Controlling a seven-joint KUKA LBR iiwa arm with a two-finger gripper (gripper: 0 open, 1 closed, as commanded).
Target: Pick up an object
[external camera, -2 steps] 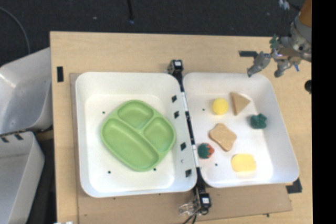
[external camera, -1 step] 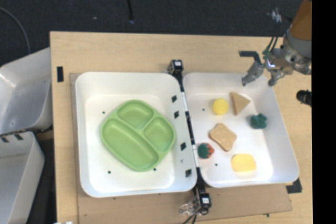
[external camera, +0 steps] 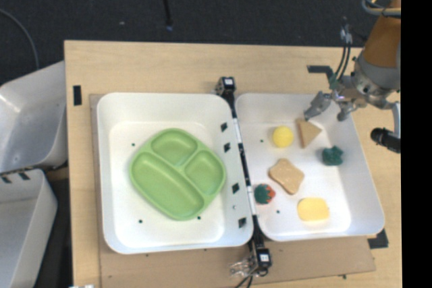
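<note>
At the upper right of the frame, the claw (external camera: 330,109) hangs over the top edge of the right bin (external camera: 358,209) with its two fingers spread apart and nothing between them, its left fingertip just above a tan wedge (external camera: 309,131). Beside that wedge lies a yellow ball (external camera: 283,137), with a dark green lump (external camera: 331,156) to its right, a slice of toast (external camera: 287,176) at the bin's middle, and a yellow block (external camera: 313,210) and a small red-and-green piece (external camera: 263,194) lower down. The left bin (external camera: 121,226) on the worktop (external camera: 135,64) holds a green divided plate (external camera: 177,173).
</note>
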